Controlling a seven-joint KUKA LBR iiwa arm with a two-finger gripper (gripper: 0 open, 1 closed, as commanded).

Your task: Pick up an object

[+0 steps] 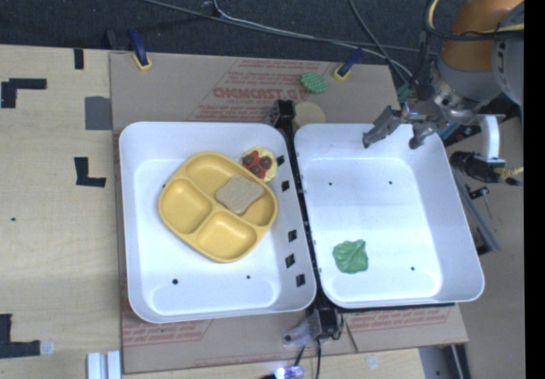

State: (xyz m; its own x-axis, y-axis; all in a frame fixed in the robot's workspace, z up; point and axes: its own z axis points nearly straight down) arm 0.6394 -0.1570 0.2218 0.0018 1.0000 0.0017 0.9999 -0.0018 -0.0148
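With its two dark fingers spread apart and empty over the right white bin's (456,224) far edge, the gripper (393,135) should travel toward the near side and descend squarely over the crumpled green leaf-shaped piece (350,255) before closing.

Glossy yellow plastic tray (192,214)

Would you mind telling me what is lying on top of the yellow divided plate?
A tan bread slice rests on the yellow divided plate near its middle. A red-and-dark item sits at its far rim. Whatever lies under the slice is covered.
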